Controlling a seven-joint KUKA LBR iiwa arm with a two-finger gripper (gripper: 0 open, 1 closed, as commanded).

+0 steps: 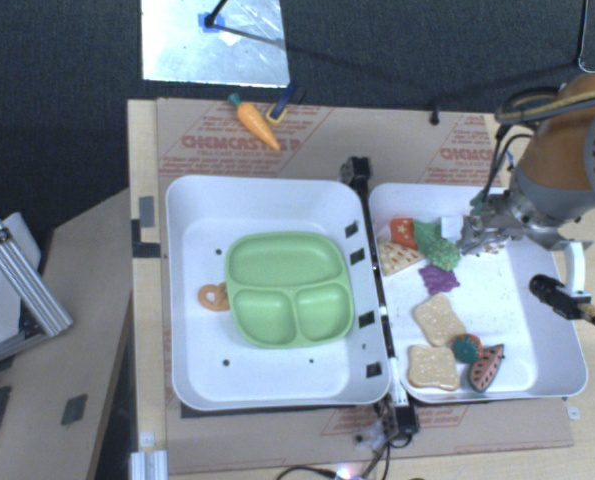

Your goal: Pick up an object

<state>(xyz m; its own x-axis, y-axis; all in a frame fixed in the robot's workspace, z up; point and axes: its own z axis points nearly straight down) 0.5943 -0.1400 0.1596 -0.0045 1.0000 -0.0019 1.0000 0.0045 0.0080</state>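
Two white bins sat side by side on the surface (147, 298). Over in the left bin (192, 208) was a green divided plate (287, 288), with a small pretzel (214, 297) just beside its left edge. Up above that bin, near the top middle of the frame, a toy carrot (257, 125) lay on the cardboard. The right bin (547, 353) had the toy food: a red piece (404, 231), a waffle-looking wedge (398, 258), green leafy stuff (435, 245), a purple bit (438, 279), two toast slices (438, 319) and (432, 366), and a watermelon slice (485, 367) near the bottom. The gripper (480, 236) hung at the upper right of that bin, right beside the green leafy stuff. Honestly couldn't tell whether the fingers were spread or pinching anything, too small and blurry.
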